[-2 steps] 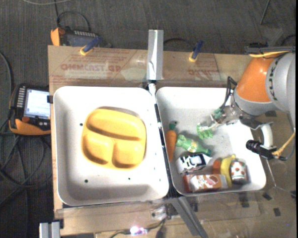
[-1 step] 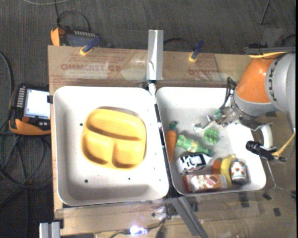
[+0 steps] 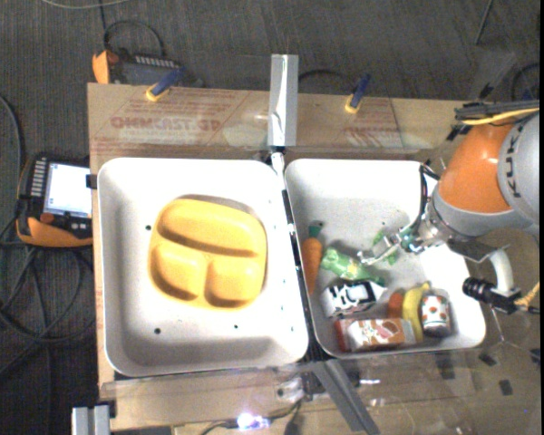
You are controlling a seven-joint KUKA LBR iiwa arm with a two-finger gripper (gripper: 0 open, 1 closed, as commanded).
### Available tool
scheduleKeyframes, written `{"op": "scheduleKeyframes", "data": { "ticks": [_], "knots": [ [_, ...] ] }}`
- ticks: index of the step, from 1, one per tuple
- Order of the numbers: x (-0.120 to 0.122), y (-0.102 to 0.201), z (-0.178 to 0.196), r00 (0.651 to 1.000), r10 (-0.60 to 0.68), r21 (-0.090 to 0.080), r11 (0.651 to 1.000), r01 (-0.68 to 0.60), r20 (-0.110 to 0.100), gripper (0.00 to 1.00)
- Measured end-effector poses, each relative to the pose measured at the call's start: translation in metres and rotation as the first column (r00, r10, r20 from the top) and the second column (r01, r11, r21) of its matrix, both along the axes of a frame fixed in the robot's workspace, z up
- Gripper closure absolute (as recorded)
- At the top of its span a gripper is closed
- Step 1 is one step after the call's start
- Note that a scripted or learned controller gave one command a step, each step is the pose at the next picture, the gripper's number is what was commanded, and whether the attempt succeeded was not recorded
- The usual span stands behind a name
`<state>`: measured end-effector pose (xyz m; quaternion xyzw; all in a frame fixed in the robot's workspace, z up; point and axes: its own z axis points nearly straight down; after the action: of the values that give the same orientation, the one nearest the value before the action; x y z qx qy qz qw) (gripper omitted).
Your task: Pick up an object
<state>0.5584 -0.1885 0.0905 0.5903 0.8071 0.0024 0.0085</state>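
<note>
I'm seeing the gripper (image 3: 387,247) hovering in the right bin (image 3: 363,193), over the green object (image 3: 344,263) at its centre; I cannot tell its grip state. A carrot (image 3: 312,256) is lying at nine o'clock.

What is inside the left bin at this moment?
The left bin holds one yellow compartment tray, lying near its middle with three hollows facing up. Whatever lies beneath the tray is covered. Bare white floor surrounds it.
</note>
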Motion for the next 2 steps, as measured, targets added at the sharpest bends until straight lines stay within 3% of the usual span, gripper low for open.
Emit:
{"op": "scheduleKeyframes", "data": {
  "ticks": [1,2],
  "knots": [
    [0.001,-0.002,0.009,1.000,-0.002,-0.003,1.000,0.002,0.003,1.00],
    [0.030,0.036,0.089,0.988,-0.151,0.004,0.988,0.151,-0.019,1.00]
  ]
}}
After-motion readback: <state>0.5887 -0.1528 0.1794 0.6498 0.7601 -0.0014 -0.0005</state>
